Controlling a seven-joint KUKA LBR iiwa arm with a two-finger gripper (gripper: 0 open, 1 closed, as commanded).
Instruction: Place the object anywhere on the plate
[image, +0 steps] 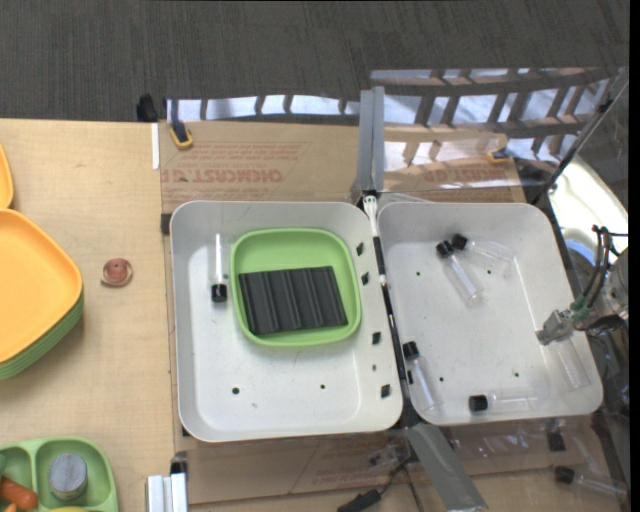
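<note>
**On the green plate: the black ribbed slab, with the gripper off to the right**

From my remote seat I look down on two white bins side by side. In the left bin (280, 400) a green plate (292, 240) sits near the back, and the black ribbed slab (295, 298) lies flat on it, inside its rim. A clear tube with a black cap (218, 268) lies just left of the plate. The right bin (500, 340) holds several more clear capped tubes (460, 268). The gripper (556, 327) hangs at that bin's right edge; I cannot tell whether it is open or closed.
</note>
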